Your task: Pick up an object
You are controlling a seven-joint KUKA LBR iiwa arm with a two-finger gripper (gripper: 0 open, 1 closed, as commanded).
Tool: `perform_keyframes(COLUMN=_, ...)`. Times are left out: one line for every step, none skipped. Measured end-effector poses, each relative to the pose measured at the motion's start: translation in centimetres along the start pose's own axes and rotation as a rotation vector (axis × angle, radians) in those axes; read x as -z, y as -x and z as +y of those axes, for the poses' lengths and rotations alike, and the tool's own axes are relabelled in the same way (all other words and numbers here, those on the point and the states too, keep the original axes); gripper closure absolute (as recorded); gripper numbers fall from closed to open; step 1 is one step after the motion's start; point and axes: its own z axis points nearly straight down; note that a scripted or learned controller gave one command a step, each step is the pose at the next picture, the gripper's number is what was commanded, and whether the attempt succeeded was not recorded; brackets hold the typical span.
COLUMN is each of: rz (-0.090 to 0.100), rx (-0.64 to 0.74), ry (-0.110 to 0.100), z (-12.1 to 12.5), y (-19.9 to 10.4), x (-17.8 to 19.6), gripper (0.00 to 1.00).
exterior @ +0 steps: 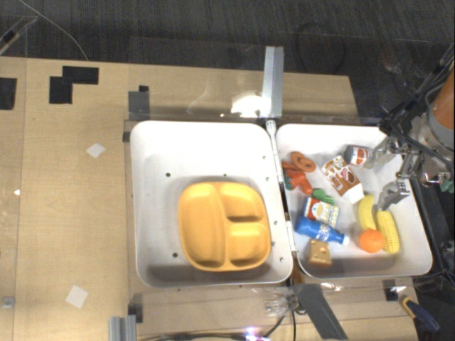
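Pincer spread, empty, above the corn and banana. We'd guess light, stiff, slick plastic; we'd pinch corn across its middle.

Fixed overhead camera, slanted down, both bins

My gripper hangs open over the right bin near its right wall, above the banana and corn cob. An orange sits by that bin's front edge. The left bin holds a yellow divided tray.
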Motion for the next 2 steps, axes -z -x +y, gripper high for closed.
perform_keyframes(rz=0.011, rx=-0.295, ry=0.000, z=-3.0, y=2.3, x=-10.7, gripper=0.00)
perform_keyframes(rz=0.014, rx=-0.542, ry=-0.003, z=-3.1, y=7.4, x=-16.2, gripper=0.00)
